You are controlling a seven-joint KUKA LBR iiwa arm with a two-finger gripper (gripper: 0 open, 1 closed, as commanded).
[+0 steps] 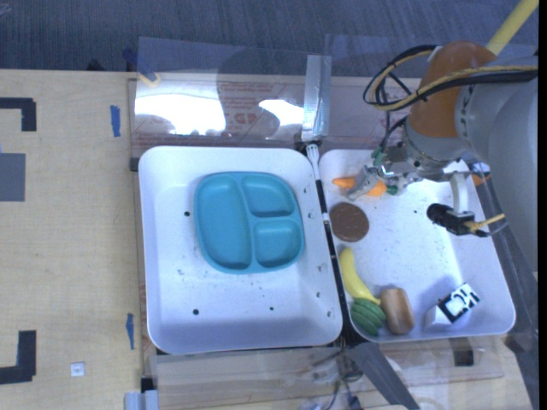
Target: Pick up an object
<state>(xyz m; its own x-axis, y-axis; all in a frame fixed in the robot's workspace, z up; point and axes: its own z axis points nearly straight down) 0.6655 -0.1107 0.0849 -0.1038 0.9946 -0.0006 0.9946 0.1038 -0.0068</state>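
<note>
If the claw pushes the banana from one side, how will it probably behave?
The banana is curved and looks smooth, so it may pivot or slide instead of moving straight. It lies along the right bin's left wall, its lower end by the green item, so a push could jam it there. It looks like a rigid, probably light toy.

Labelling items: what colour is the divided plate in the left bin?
Teal blue plate, camera view.

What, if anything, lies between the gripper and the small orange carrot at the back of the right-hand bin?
Nothing visible does. The gripper sits at the back left of the right bin, right beside the carrot. The brown cookie lies nearer the front, off that line.
</note>
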